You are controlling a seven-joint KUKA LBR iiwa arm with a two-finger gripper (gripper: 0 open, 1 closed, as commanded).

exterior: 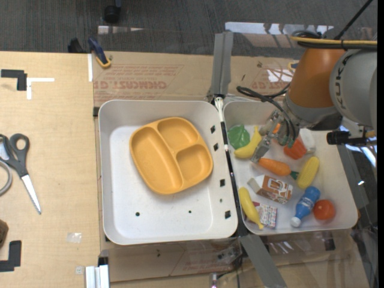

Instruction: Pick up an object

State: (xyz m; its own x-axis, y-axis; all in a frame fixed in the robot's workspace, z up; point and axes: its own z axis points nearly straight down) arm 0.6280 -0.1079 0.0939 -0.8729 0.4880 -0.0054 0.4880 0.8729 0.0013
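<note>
My gripper (268, 144) hangs low over the back of the right bin (345, 179), below the orange wrist band. It sits just above an orange carrot (276, 167) and right of a yellow banana (251, 146) and a green round piece (239, 137). A red piece (295, 150) and a white piece (307, 139) lie close on its right, partly hidden by the wrist. Further forward lie a yellow corn-like piece (308, 171), a brown-and-white carton (276, 189), a second banana (248, 206), a small packet (268, 216), a blue bottle (305, 206) and a red-orange ball (324, 209).
The left bin (114, 179) holds a yellow divided plate (172, 155). A metal divider (221, 71) runs between the bins. Scissors (21, 167) lie on the wooden bench at far left. The arm's bulk covers the right bin's back right corner.
</note>
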